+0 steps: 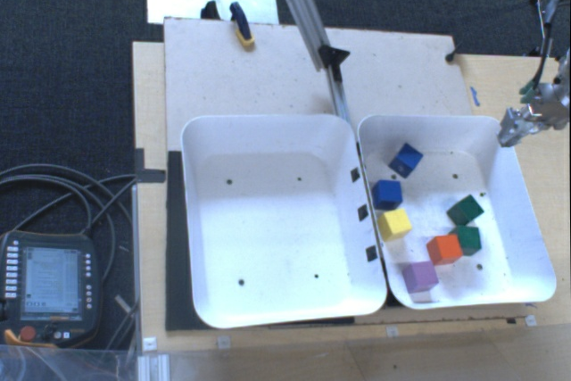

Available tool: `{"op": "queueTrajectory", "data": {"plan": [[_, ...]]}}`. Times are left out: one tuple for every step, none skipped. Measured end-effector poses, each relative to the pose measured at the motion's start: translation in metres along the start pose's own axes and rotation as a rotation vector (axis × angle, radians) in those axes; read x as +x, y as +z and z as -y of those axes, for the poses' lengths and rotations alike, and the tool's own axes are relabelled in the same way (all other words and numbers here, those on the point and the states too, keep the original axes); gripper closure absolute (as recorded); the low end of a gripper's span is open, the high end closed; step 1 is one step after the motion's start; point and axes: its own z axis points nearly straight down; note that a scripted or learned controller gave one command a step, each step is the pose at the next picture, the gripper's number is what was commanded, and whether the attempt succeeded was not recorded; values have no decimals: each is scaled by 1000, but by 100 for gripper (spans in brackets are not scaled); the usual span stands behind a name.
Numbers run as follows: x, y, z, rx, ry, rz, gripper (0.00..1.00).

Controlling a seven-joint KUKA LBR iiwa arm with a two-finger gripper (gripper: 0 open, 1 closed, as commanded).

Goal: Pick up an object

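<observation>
The right white bin [522, 219] holds several small cubes. Two blue cubes [406, 160] [387, 194] lie near its left wall, with a yellow cube [394, 224] just below them. Two green cubes [465, 210] [467, 239] sit toward the right, an orange cube [443, 249] touches the lower green one, and a purple cube [420, 277] rests near the front rim. My gripper [519, 126] hangs at the bin's upper right corner, above the rim and apart from every cube, with nothing seen in it.
The left white bin [192, 219] adjoins the right one. A slanted metal pole [302, 0] crosses the back board down to the bins' joint. A yellow-and-blue clamp [241, 24] sits at the board's back edge. A teach pendant [49, 285] with cables lies at lower left.
</observation>
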Motion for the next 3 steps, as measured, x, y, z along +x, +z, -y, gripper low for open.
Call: {"op": "queueTrajectory", "data": {"plan": [[53,12,-6,6,-5,-4,100],[108,21,-13,5,-5,-5,100],[162,30,-15,7,-5,-5,100]]}}
